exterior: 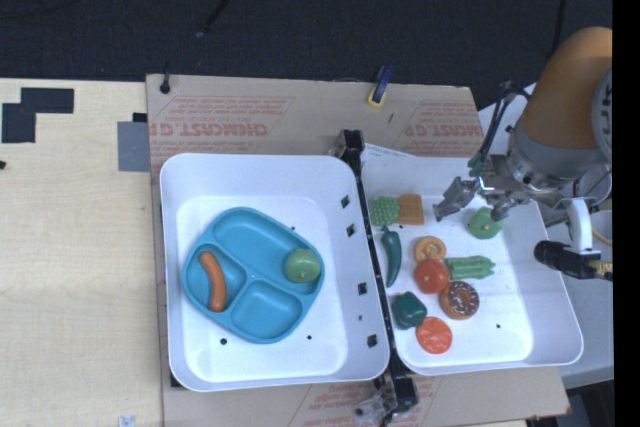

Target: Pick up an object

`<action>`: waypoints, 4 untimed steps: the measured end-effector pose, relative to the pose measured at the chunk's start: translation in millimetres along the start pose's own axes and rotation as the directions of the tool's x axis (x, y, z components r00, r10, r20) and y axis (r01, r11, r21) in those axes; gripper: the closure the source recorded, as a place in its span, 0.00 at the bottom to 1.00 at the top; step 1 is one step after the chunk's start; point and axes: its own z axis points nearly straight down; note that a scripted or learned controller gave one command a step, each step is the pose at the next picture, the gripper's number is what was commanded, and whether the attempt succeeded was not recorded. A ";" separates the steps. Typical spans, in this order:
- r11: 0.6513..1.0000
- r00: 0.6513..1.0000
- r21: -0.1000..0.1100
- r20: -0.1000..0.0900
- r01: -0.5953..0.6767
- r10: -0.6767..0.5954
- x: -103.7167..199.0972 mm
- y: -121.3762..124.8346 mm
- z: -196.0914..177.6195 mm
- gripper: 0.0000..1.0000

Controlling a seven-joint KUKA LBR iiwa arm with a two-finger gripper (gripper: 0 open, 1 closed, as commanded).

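Bench (70, 265) — cardboard sheet (260, 115), two bins (250, 177)

Single fixed camera, mounted above the bench (70, 245), angled down; both white bins (180, 205) are framed, the arm (570, 105) entering right.

**Print on the cardboard sheet**

The brown cardboard sheet (250, 120) under the two bins carries reddish printed lettering along its far strip, up and to the left of the fingers. It appears twice, side by side, and reads upside down and mirrored from this camera; the letters cannot be made out with certainty. More faint red print shows on the cardboard's near edge.
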 end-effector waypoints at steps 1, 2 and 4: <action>1.000 1.000 0.003 -0.001 -0.001 0.001 1.5 -3.8 64.4 0.00; 1.000 1.000 0.000 0.000 -0.001 0.001 3.7 -4.0 112.3 0.00; 1.000 1.000 -0.007 0.001 0.000 0.000 7.9 -1.1 39.7 1.00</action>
